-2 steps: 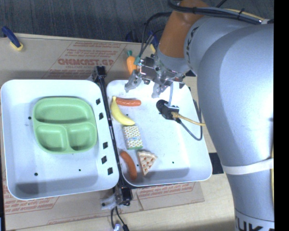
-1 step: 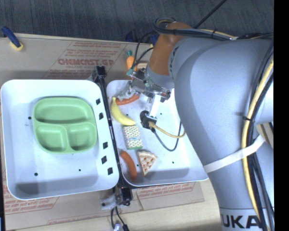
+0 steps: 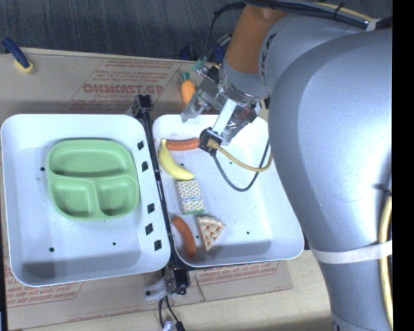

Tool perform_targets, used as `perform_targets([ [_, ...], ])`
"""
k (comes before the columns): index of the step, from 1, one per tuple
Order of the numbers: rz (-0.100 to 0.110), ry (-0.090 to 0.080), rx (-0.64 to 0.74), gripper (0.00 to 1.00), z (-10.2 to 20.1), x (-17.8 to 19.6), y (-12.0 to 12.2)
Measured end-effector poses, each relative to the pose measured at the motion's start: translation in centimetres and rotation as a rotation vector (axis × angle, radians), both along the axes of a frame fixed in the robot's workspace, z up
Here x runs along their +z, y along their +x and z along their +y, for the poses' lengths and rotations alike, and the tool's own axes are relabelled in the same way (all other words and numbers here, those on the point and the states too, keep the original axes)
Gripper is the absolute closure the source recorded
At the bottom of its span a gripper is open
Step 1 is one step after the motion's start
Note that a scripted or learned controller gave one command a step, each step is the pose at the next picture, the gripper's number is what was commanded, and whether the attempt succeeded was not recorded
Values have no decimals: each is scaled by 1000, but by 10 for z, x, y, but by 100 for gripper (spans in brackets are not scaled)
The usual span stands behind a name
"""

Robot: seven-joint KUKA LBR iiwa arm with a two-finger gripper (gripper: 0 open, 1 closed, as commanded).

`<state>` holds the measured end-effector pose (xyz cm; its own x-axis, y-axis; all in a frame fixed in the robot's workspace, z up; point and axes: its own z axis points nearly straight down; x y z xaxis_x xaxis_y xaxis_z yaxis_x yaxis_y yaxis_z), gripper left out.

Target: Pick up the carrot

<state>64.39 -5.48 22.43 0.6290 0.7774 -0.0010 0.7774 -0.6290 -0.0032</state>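
Near the upper middle of the frame, the carrot lies just beyond the right bin's top rim, beside the gripper, whose fingers' state I cannot tell.

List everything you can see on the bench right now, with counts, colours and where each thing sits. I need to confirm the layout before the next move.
carrot: 1, orange with a green top, past the right bin's far rim, by the gripper
banana: 1, yellow, right bin, left side
hot dog: 1, reddish, right bin, far left corner, beside the banana
sausage: 1, red-brown, right bin, near left
pizza slice: 1, tan with red, right bin, beside the sausage
cracker pack: 1, pale and speckled, right bin, between banana and sausage
green tray: 1, divided, left bin
bins: 2, white, side by side
gripper: 1, metal, over the right bin's far edge
arm: 1, grey with an orange band
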Motion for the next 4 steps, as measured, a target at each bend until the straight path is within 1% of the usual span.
perform_targets([
  [1, 5, 0, -255, 0, -52, -61, 6],
  [2, 2, -1, -522, 0, -7, -33, 6],
  [3, 5, -3, -683, 0, -42, -75, 1],
  [4, 7, -2, -684, 0, -56, -109, 7],
])
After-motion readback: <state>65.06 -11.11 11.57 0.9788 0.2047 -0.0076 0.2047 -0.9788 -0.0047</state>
